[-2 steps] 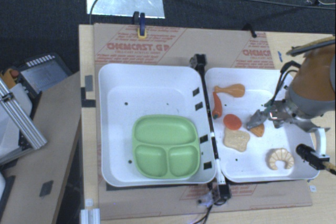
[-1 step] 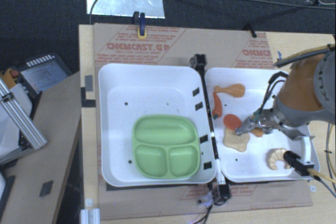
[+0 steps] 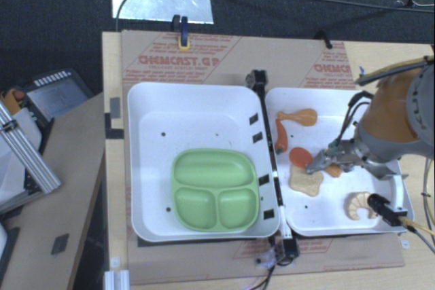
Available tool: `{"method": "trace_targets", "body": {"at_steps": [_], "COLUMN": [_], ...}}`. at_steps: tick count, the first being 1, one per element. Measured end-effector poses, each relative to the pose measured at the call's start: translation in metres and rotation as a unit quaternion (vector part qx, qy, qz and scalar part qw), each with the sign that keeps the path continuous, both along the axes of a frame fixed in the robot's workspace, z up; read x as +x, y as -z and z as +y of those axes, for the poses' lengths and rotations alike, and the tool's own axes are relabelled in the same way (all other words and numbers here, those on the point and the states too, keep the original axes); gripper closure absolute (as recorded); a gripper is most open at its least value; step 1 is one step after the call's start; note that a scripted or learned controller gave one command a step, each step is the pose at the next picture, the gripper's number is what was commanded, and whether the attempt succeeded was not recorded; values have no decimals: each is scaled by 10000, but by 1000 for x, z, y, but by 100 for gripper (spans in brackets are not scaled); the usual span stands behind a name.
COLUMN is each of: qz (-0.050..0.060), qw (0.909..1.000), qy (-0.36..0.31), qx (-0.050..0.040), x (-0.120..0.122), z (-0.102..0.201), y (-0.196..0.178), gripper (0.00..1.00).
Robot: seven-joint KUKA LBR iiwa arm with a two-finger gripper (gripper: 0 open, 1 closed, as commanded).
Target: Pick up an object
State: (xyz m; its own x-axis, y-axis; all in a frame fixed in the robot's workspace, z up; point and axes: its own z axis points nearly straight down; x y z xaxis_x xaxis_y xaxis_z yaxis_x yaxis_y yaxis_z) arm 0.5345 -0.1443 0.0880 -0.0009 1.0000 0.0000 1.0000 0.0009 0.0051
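Bins: you have two shallow white bins side by side, the left bin [image 3: 146, 146] and the right bin [image 3: 326, 102].
Left bin contents: one pale green plastic tray with three compartments [image 3: 215, 189], sitting toward 5 o'clock in that bin.
Right bin contents: you can count five small food-like items. One orange drumstick-shaped piece [image 3: 298, 117] at 11 o'clock, its long axis running 3 to 9 o'clock. One thin orange-red carrot-like piece [image 3: 281, 136] beside the bin's left wall, long axis 12 to 6 o'clock. One round red piece [image 3: 300, 156] near the centre. One tan, flat, bread-like piece [image 3: 306, 182] just below it. One pale curled shrimp-like piece [image 3: 359, 206] at 5 o'clock.
Gripper: the grey two-finger gripper [image 3: 319, 165] sits low between the red piece and the tan piece; you cannot tell how its jaws stand.
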Motion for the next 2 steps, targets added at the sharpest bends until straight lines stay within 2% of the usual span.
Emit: {"method": "trace_targets", "body": {"at_steps": [1, 2], "qz": [-30, -1], "qw": [10000, 10000], "qy": [-5, -12], "qx": [7, -7], "x": [2, -2], "z": [1, 2], "y": [-12, -57], "gripper": [100, 100]}}
